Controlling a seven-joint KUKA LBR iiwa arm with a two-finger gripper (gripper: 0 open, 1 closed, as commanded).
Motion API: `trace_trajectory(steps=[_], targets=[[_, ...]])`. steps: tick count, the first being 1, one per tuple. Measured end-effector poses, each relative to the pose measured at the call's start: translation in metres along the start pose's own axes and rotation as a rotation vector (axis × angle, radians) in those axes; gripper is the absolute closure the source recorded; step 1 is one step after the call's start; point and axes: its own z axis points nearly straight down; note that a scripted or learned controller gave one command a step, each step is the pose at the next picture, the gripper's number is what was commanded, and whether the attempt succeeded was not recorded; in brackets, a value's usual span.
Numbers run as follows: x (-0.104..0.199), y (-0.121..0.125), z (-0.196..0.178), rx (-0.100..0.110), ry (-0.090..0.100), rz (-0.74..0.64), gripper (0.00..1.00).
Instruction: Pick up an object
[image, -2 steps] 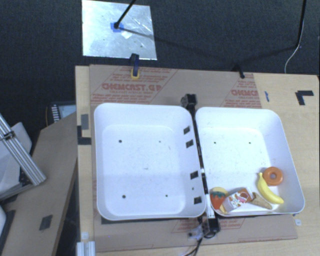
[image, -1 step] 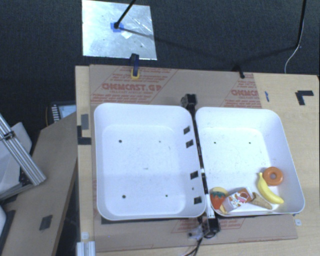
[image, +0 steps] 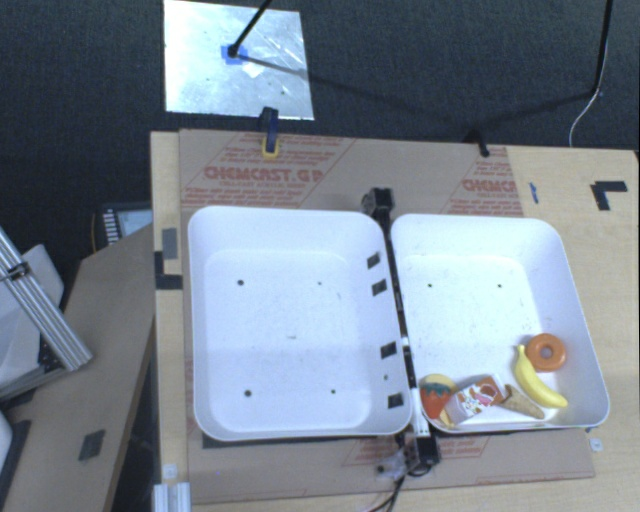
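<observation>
**Camera view: small haul waits in corner of right bin**

Camera view from above the table (image: 166, 330) shows two shallow white bins side by side, with every candidate for the pick crowded into the near right corner of the right bin (image: 470, 222). A yellow banana (image: 538, 380) lies curved along the right-hand wall, its upper end just beside an orange ring (image: 546, 351) shaped like a doughnut. Along the near wall sit a tan wedge (image: 522, 403), a red-and-white packet (image: 474, 398) and a round red-orange fruit (image: 436, 396), each touching or nearly touching its neighbour. The left bin (image: 290, 215) lies alongside, past the black hinges that join the pair.

All five look like light toy pieces, probably hard and smooth, so slipping is the likelier trouble, not weight. The banana seems the best offer: long, stiff and narrow, to be taken across its middle, where the span is smallest and the wall leaves a little room. The ring could be pinched across its rim. The round fruit, wedged against the corner near the hinge, would likely roll out of a grip, and the packet lies too flat and hemmed in to take cleanly. Whether the gripper's fingers are spread or pressed together cannot be told.
</observation>
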Motion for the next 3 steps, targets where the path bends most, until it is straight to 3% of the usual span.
trace_trajectory(steps=[3], targets=[[0.0001, 0.0, 0.0, 0.0, 0.0, -0.001, 1.0]])
